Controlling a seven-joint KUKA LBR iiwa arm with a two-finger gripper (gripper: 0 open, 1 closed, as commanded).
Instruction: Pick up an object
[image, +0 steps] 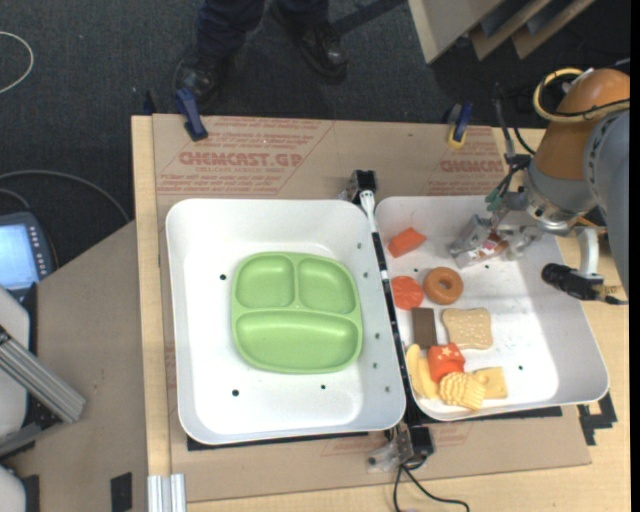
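Nearest, toy food (455, 372) crowds the right bin's (560, 370) near-left corner, with a doughnut (442, 286) farther in. Beyond it the tool (478, 243) hovers low, seemingly holding nothing; whether its fingers are parted I cannot tell.

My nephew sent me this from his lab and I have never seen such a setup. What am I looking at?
One camera looks down at a slant on a bench with two white bins. The left bin holds a green divided plate. The right bin holds toy food: a donut, a cracker, orange pieces, a banana and others. The grey and orange thing at the right is a robot arm. Its gripper hangs over the right bin's far part. I see nothing held in it.
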